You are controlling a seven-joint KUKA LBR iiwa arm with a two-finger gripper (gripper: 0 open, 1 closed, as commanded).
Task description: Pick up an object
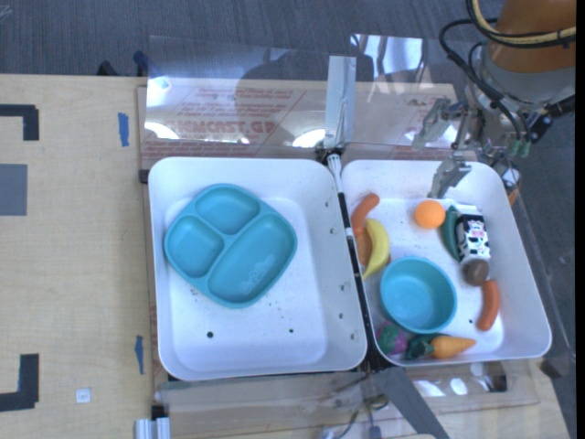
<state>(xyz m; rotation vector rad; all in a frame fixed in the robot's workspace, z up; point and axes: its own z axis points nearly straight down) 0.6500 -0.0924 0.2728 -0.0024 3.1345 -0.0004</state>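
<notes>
As the grey arm's two-finger jaws [445, 179] hang at the back edge of the right-hand shallow white bin [526, 245], their opening cannot be told and nothing shows between them. Just below lies a small round orange fruit [430, 214], likeliest target; a short descent is needed. A black-and-white toy cow [473, 237] crowds it, a teal bowl [418, 293] nearby. A teal divided plate [230, 244] fills the left bin [183, 355].

Arm [535, 26] cut off — top edge.
</notes>
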